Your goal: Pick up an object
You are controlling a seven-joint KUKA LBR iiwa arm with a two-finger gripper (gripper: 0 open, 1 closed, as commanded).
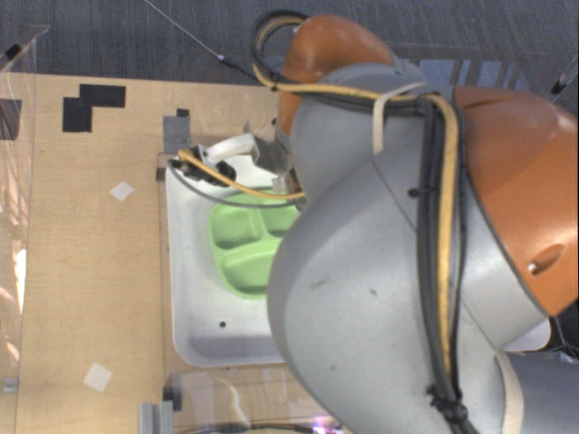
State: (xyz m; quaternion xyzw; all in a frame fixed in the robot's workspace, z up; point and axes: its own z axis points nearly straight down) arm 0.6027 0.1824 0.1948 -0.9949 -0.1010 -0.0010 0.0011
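1. Position. I read the claw (262, 159) at the far end of the white bin (192, 333), low over its rim and just beyond the green divided tray (237, 242). The arm (380, 278) leans across the bin from the right and covers the tray's right part. This posture suits a reach down into the bin.
2. Claw state. I cannot tell how wide the claw stands or whether it has hold of anything, because the wrist hardware screens it.
3. Target. The tray lies flat on the bin floor. In my judgement its raised rim is the only grippable edge, so a descent onto the flat compartments risks a miss.
4. Fixture. A grey bracket (177, 132) on the desk (90, 269) abuts the bin corner, presumably to keep the bin from sliding.
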